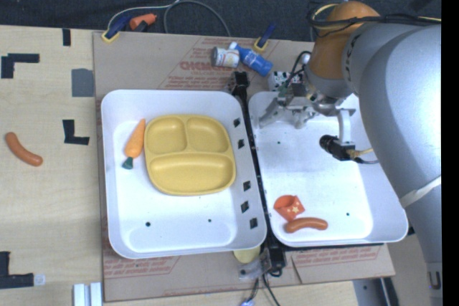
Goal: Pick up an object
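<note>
In the right bin (358,197), a red toy pepper (290,206) and a brown-orange sausage (306,225) lie close together near the front left corner. My gripper (281,110) hangs over the far left corner of that bin, well behind both toys and with nothing visibly in it. In the left bin (122,218) a yellow divided plate (190,154) lies flat, with an orange toy carrot (134,140) just to its left.
A second sausage (24,149) lies on the bench far left, outside the bins. A white and blue bottle (242,57) lies behind the bins on the cardboard. Clamps (130,24) sit at the cardboard's back edge. The arm's grey body covers the right side.
</note>
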Motion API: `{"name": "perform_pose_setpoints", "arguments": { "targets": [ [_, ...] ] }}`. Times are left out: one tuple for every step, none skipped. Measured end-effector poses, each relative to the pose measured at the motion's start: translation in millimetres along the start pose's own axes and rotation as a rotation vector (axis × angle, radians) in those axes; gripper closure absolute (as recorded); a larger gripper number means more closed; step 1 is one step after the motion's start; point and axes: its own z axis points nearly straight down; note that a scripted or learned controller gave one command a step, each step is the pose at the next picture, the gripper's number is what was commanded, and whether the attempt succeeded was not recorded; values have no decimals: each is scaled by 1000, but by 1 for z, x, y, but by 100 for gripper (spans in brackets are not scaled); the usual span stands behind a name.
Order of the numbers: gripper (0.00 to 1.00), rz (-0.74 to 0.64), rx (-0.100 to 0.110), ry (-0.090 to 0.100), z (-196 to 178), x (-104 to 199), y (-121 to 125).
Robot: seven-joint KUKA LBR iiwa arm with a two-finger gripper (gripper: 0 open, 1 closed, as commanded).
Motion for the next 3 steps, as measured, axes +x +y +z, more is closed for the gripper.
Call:
{"name": "perform_pose_setpoints", "arguments": {
  "targets": [
    [0, 1, 1, -5, 0, 8, -1],
    [0, 2, 1, -2, -2, 11, -53],
    [0, -1, -2, -1, 0, 3, 1]
  ]
}}
